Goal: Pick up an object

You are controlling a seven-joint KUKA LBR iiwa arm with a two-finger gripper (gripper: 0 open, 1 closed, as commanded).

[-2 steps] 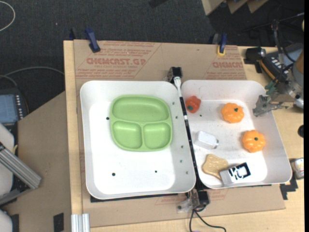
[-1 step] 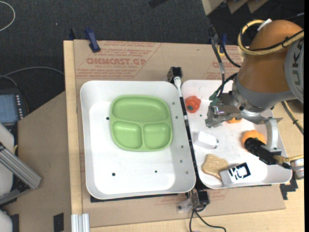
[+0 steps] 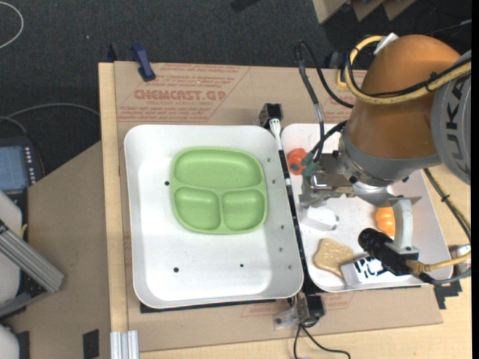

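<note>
My gripper hangs low over the left part of the right bin, under the big orange and grey arm. Just below it lies a small white block. A red-orange item sits at the bin's far left, beside the gripper. Near the front lies a tan toast-shaped piece. An orange ball-like object rests to the right, and a black and white object lies at the front right. The arm hides much of this bin.
The left bin holds a green divided plate. A black divider strip runs between the bins. Cables loop behind the arm over the brown board.
</note>
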